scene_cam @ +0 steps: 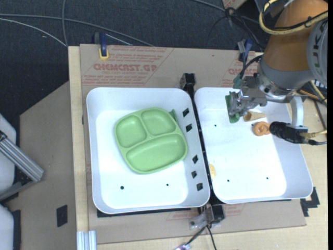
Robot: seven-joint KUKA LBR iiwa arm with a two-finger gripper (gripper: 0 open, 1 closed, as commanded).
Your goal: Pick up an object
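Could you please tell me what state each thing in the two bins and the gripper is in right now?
Green plate: upright, lying flat in the left bin, nothing in its three compartments.
Orange piece: loose on the floor of the right bin, near its far end, not held.
Tan piece: on the right bin's floor beside the gripper.
Gripper: low over the far end of the right bin.

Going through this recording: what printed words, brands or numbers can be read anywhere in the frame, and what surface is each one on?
"CHEMCAST GP": large red letters on the brown paper-faced board under the two white bins, above the left white bin; the last letters are faint, so this reading is uncertain.
Red print repeats fainter on the board above the right white bin: too blurred to read.
Smaller red lines beneath the large letters: too small to read.
The green three-compartment plastic tray bears no text.
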